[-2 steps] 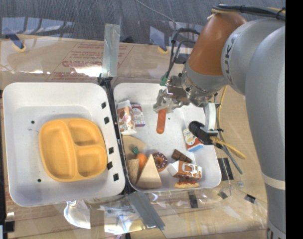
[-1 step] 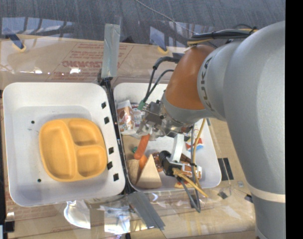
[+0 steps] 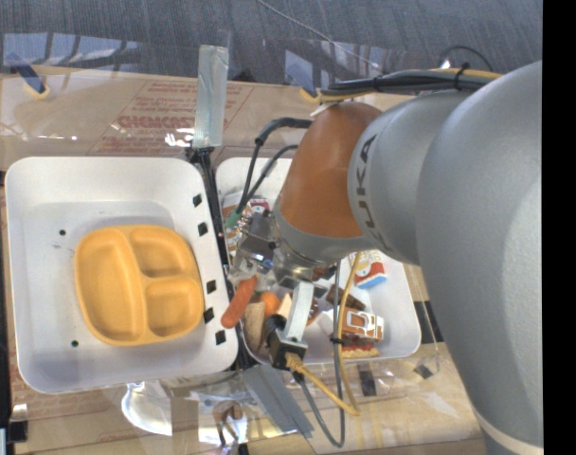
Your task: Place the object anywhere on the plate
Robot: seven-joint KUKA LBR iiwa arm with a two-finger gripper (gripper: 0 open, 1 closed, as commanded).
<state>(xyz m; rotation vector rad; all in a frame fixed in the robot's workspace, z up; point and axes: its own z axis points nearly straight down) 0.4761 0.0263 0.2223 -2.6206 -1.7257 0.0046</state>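
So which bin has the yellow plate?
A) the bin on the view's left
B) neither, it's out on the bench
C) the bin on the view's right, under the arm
A: the yellow plate lies flat in the bin on the view's left, while the arm reaches down over the other bin.

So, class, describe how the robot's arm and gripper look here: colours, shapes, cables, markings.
The thick grey arm is smooth and rounded. A glossy orange band wraps it above the wrist, with dark KUKA lettering on the grey shell beside it. Thin black cables loop out near the band. The gripper is a small cluster of silver metal parts.
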